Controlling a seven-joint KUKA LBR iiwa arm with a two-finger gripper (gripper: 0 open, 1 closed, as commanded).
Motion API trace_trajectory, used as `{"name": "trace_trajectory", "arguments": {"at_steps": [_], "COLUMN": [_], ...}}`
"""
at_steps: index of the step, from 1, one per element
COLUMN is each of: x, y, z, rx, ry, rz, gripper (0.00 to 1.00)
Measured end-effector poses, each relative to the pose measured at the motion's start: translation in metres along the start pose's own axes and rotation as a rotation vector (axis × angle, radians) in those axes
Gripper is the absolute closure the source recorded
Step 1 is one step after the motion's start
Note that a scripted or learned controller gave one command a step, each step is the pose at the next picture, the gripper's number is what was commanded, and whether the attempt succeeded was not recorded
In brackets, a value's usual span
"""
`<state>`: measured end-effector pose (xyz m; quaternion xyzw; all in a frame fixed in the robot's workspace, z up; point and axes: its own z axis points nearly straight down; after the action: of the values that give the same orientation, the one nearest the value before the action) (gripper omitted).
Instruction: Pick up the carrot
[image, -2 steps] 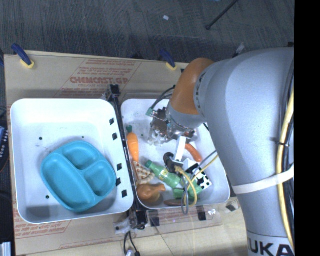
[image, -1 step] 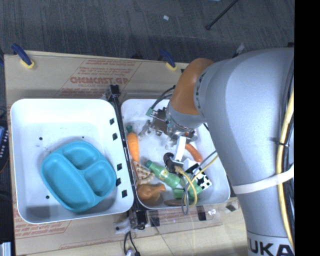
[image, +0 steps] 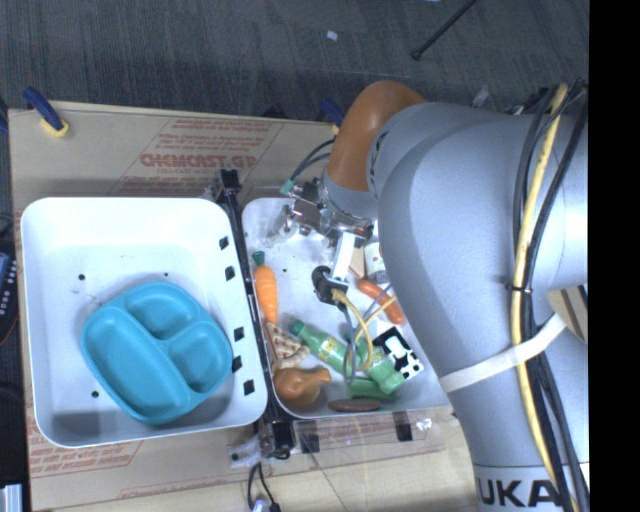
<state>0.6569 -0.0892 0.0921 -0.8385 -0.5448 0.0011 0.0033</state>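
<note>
The carrot is orange with a small green top. It lies lengthwise against the left wall of the right bin, top end pointing to the back. My gripper hangs over the back left corner of that bin, behind the carrot and a little to its right, apart from it. The grey arm covers the right half of this bin.
Near the carrot's front end lie a tan waffle piece, a green bottle, a brown drumstick and a flat brown piece. Another orange item peeks out by the arm. A blue divided plate sits in the left bin.
</note>
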Motion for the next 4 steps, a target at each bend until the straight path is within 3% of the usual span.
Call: {"name": "trace_trajectory", "arguments": {"at_steps": [1, 2, 3, 4], "x": [-0.018, -0.027, -0.024, 0.036], "y": [-0.104, -0.057, -0.055, -0.090], "z": [-0.103, -0.006, -0.019, -0.101], "rx": [-0.004, 0.009, 0.009, -0.001], "ry": [-0.002, -0.011, -0.007, -0.004], "rz": [0.067, 0.080, 0.071, 0.196], "gripper": [0.00, 0.00, 1.00, 1.00]}}
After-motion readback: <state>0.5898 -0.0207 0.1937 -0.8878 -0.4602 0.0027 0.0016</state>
